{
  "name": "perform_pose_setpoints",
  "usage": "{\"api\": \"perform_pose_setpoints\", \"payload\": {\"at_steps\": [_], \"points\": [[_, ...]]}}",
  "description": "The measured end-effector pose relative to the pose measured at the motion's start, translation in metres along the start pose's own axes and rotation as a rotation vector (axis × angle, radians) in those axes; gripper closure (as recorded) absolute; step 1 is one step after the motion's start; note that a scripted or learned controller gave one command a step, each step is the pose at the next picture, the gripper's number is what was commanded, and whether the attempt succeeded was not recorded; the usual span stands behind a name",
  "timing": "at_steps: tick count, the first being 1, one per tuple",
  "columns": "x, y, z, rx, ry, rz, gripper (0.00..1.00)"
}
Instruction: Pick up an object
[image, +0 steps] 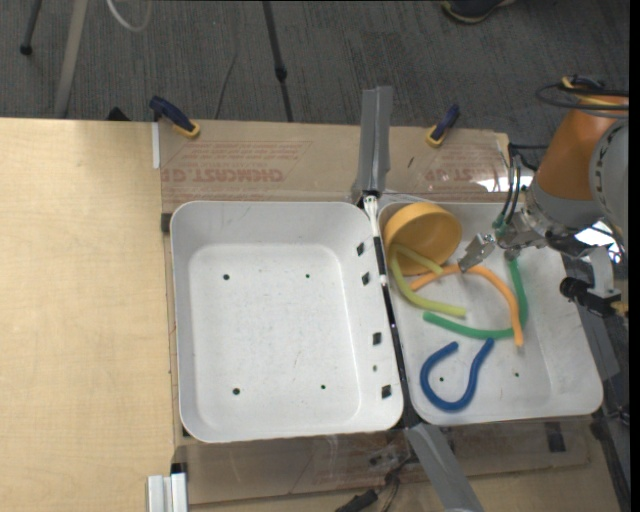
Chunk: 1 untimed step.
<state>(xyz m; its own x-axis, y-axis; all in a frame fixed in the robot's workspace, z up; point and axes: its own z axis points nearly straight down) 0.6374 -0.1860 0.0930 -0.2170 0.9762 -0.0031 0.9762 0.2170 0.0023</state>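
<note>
Reaching in from three o'clock, the grey arm with its orange band (583, 150) brings the gripper (483, 246) low over the right bin (560, 390), near that bin's upper middle. Whether its fingers are spread or pressed together cannot be told from this slant, and nothing can be seen pinched between them.

The orange rope (508, 290) starts right at the gripper's tip, at about nine o'clock from it, and curves away toward five o'clock, ending near the bin's centre. A yellow cup (424, 231) lies tipped on its side just beside the gripper at nine o'clock, against the bin's upper left corner. A yellow-green rope (425, 292) runs out from under the cup toward six o'clock. A green rope (478, 327) lies at six o'clock from the gripper, one end rising beside the orange rope. A blue rope (452, 378) is bent into a hook at the bin's lower edge, at about seven o'clock and well apart from the gripper.

The left bin (190, 300) sits touching the right one along their shared edge.
</note>
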Motion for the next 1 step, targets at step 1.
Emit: {"api": "perform_pose_setpoints", "payload": {"at_steps": [1], "points": [[0.0052, -0.0832, 0.0008, 0.003, 0.003, -0.057, 0.00]]}}
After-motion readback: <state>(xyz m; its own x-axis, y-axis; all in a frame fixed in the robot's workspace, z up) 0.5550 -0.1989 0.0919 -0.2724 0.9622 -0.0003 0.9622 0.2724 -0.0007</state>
